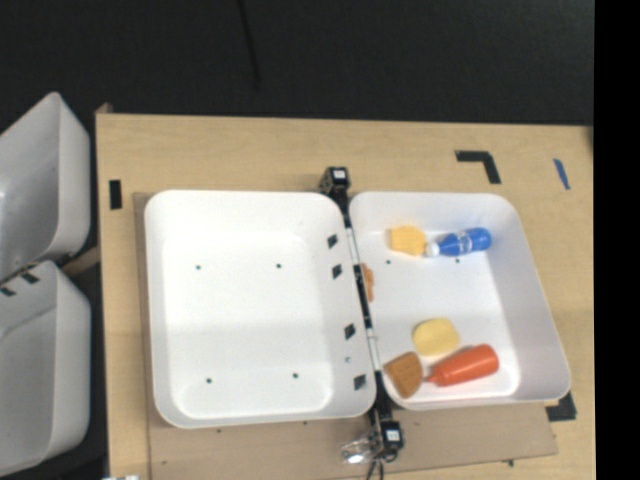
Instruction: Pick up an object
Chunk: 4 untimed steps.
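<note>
Right of centre sits the right bin (530,268), and every candidate for the pick is in it.

- **Upper group:** near the upper edge, a yellow-orange block (406,240) lies just beside a blue bottle (464,241). The bottle is on its side with its pale cap end toward the block. They look to be touching, or close to it.
- **Lower group:** toward the lower left corner, a pale yellow lump (436,336), a red-orange bottle (465,365) lying flat, and a brown piece (404,373) are bunched together. The brown piece is pushed up against the bin wall, and the bottle's narrow end meets it.
- **Small scrap:** a small orange scrap (367,283) hugs the rim where the two bins meet. It's too small for me to name.

My guess is that the items just lie wherever they came to rest. Nothing stands upright, and the rounded ones lie flat.

The left bin (240,298), left of centre, shows bare white floor, and both bins rest on the tan bench (250,148).

I cannot tell the pincer's state from this frame.

The task looks not yet begun. I'd go for the blue bottle or the pale yellow lump, since each has free space on at least two sides. The brown piece is crowded by the wall and the bottle, so I judge it a likely miss.
</note>
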Available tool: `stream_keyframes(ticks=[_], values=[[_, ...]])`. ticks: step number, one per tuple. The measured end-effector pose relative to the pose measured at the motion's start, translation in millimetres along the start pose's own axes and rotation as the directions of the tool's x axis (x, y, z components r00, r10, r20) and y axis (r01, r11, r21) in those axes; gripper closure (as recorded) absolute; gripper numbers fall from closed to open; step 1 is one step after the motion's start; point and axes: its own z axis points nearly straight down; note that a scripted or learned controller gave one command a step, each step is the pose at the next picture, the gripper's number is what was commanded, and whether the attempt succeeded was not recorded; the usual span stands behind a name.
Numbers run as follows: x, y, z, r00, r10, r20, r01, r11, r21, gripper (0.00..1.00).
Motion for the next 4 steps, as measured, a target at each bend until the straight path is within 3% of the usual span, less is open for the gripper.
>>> stream_keyframes(ticks=[1,2,3,4], values=[[-0.1,0.4,-11.8,1.000,-0.004,0.004,0.004,1.000,-0.006,1.00],[-0.1,0.4,-11.0,1.000,-0.005,0.004,0.005,1.000,-0.004,0.00],[0.0,0.8,-22.9,1.000,-0.009,0.008,0.009,1.000,-0.010,1.00],[-0.1,0.8,-21.9,1.000,-0.011,0.007,0.011,1.000,-0.007,0.00]])
